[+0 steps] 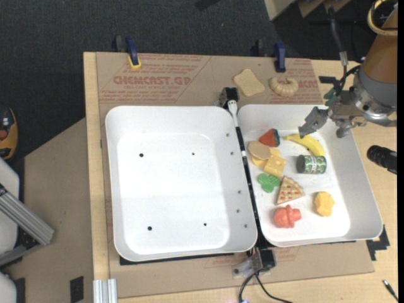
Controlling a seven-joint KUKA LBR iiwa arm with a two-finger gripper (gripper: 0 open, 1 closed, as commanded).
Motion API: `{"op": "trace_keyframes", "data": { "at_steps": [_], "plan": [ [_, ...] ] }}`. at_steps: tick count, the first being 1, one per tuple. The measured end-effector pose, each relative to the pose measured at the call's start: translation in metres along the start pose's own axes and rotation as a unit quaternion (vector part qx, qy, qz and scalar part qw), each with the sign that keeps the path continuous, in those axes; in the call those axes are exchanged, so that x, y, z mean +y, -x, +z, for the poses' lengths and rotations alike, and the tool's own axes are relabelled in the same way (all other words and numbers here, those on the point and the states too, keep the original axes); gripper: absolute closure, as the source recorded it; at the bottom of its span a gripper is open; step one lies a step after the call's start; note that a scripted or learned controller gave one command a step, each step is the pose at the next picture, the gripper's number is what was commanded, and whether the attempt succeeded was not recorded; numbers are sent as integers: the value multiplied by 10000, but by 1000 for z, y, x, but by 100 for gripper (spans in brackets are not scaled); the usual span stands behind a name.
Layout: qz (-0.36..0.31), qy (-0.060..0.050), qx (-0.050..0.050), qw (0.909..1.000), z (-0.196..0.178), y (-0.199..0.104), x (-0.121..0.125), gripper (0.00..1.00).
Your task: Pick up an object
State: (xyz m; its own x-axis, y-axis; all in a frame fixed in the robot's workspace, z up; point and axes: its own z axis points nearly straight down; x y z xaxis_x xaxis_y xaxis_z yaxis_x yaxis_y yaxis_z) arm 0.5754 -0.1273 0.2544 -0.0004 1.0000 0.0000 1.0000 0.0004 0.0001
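White rt bin (360,188): toy food (287,191).

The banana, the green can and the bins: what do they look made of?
Banana: likely moulded plastic toy food, smooth and evenly yellow. Green can: probably a toy, plastic or metal; too small to tell. Bins: apparently thin formed white plastic, with rounded corners and a slight sheen.

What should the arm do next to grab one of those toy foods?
Probably lower a little onto the banana. The end effector hangs over the right bin, near its far edge, and the banana lies just below and beside it, closer than the green can or the strawberry. Nothing shows between its fingers yet.
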Motion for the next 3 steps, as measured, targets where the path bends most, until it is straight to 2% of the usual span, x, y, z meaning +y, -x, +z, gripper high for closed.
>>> {"op": "trace_keyframes", "data": {
  "at_steps": [1, 2, 3],
  "plan": [
    [16, -46, 18, 10000, 171, -14, -32, 0],
    [-13, 40, -11, 10000, 167, -36, 11, 0],
    [-11, 35, -5, 10000, 167, -27, 56, 0]
  ]
}}
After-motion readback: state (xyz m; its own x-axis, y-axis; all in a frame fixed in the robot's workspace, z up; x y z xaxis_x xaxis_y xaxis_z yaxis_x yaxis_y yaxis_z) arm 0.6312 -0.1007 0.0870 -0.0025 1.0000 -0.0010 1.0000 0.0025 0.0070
